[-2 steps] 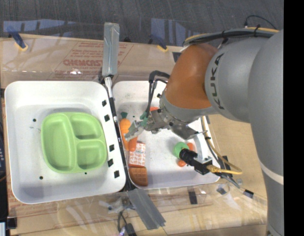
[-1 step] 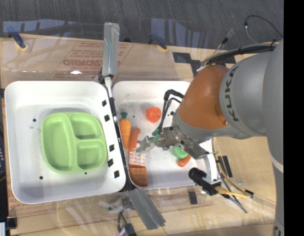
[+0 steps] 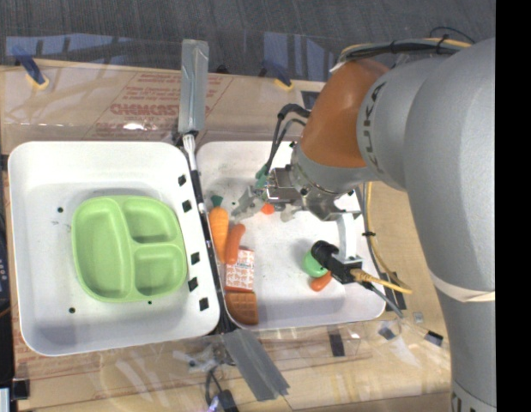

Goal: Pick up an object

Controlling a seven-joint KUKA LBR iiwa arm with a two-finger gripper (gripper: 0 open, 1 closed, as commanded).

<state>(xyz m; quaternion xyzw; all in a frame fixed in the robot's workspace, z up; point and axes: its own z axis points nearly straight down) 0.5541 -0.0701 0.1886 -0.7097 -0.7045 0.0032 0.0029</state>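
Tool (image 3: 267,197) low in right bin (image 3: 282,312), carrot (image 3: 219,230) just left of it; grip state unclear.

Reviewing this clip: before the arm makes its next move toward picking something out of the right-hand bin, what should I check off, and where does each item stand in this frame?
1. Gripper is over the right bin, which holds the loose items: ok.
2. Whether anything sits between the fingers: cannot tell, the wrist hides them.
3. Candidate objects in view: ok. A carrot lies along the bin's left wall, and a green-and-orange piece lies near its right side.
4. Clear approach to the carrot: not ok. It is packed against the wall, beside a sausage and a small packet.
5. Green divided plate sits alone in the left bin, away from the arm: ok.
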